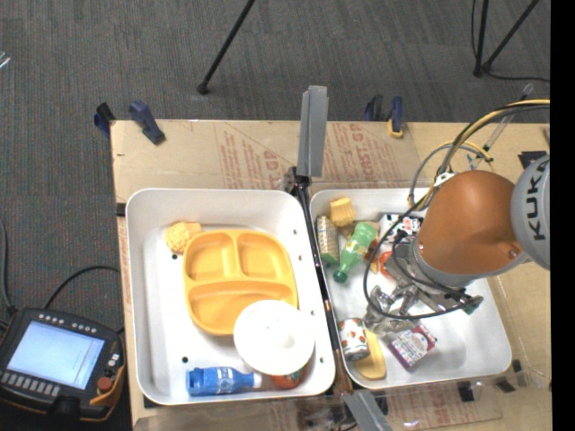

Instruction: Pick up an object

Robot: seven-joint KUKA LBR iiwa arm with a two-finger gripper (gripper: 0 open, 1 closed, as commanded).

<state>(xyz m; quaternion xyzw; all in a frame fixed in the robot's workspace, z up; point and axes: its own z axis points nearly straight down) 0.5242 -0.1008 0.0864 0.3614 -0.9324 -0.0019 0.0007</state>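
Observation:
My gripper hangs low over the middle of the right bin, under the orange wrist band. The wrist hides much of it. Close around it lie a purple packet, a small patterned can and a yellow curved piece. A green bottle lies to its upper left, beside a ribbed jar and a tan block. A small red item peeks out by the wrist. I see nothing held in the gripper.
The left bin holds a yellow divided plate, a white round lid, a blue bottle and a yellow corn toy. A grey post stands behind the divider between the bins. Cables loop above the wrist.

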